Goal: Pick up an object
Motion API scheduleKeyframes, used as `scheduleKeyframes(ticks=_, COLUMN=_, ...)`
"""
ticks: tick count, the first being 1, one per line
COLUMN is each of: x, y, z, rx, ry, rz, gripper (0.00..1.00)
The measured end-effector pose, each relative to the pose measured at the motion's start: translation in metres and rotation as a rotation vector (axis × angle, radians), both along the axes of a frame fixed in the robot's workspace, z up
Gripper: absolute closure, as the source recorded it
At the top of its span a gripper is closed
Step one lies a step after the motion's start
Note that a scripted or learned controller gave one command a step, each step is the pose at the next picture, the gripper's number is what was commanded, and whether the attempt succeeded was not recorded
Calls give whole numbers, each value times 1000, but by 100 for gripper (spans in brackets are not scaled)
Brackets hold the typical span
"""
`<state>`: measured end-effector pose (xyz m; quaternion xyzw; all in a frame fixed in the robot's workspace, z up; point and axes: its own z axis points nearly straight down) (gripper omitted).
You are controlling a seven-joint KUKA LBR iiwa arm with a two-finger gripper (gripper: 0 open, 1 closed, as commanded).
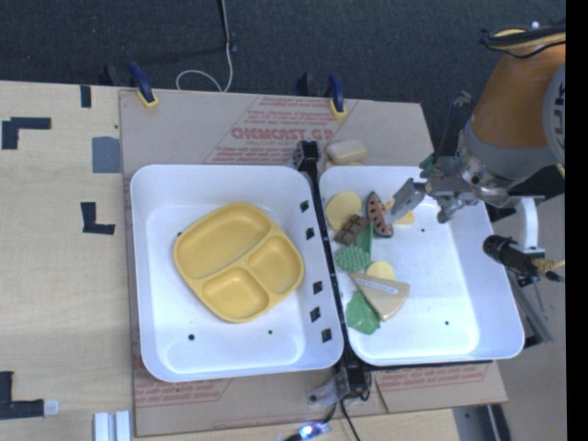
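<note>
We judge this the approach step: pincer (424, 202) spread, holding nothing, over the right bin (459, 329), toy food pile (366, 255) at its left side, so next shift left and descend.

Gripper (424, 202) over right bin's (478, 324) upper part, fingers spread. Toy food pile (366, 260) along its left side. Yellow divided tray (239, 261) in left bin (156, 338).
</note>
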<state>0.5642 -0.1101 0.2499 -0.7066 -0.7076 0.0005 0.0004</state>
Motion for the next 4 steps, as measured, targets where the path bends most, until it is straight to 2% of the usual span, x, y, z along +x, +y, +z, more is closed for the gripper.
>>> scheduleKeyframes(ticks=1, x=-55, y=-16, z=-41, rx=2, ry=7, rz=-4, gripper=0)
scheduleKeyframes(ticks=2, x=-85, y=-15, z=-157, rx=4, ry=15, rz=-3, gripper=0)
scheduleKeyframes(ticks=3, x=-80, y=-16, z=-137, rx=3, ry=-1, rz=-1, gripper=100)
scheduleKeyframes(ticks=4, x=-10, y=26, z=-61, rx=-1, ry=-9, rz=6, gripper=100)
